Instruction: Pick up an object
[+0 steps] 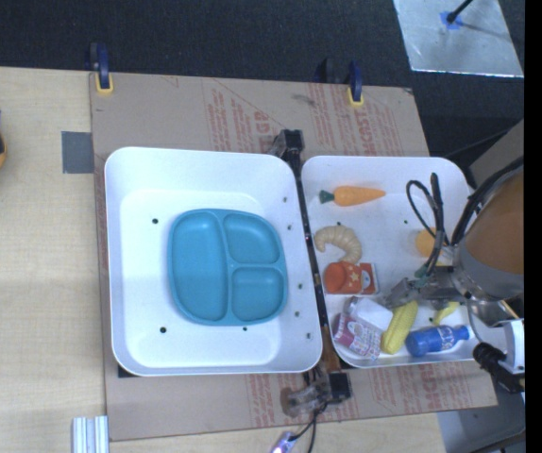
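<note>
My gripper is low in the right bin, at its right side, just above the upper end of a yellow corn cob. Beside the corn lie a blue bottle and a white-and-red pouch. Left of the gripper sit a red packet and a curled pale shrimp. An orange carrot lies at the bin's far side. A small orange object is partly hidden behind the arm. I see nothing held.
The left bin holds a blue divided plate. A black cable loop hangs over the right bin's far right part. Clamps and brackets stand on the seam between the bins.
</note>
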